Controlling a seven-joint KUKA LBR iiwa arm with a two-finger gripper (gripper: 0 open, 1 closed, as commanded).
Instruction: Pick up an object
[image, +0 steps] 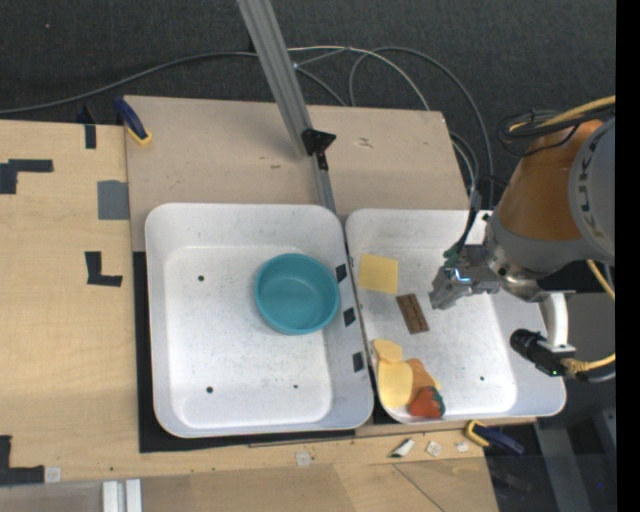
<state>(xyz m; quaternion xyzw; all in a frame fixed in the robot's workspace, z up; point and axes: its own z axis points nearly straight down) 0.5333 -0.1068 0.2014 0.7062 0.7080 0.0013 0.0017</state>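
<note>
In the right bin (500, 395) lie a pale yellow square block (379, 273), a small brown bar (411, 313), and a heap of yellow, orange and red pieces (410, 384) at the front left corner. A teal bowl (296, 292) sits in the left bin (200, 400). My gripper (447, 292) hovers over the middle of the right bin, just right of the brown bar and apart from it. Nothing shows between its fingers.
A slanted metal pole (290, 95) rises behind the bins. Cables (400, 70) trail over the dark floor at the back. A yellow-blue clamp (134, 120) grips the board's back left corner, another clamp (490, 435) sits at the front right.
</note>
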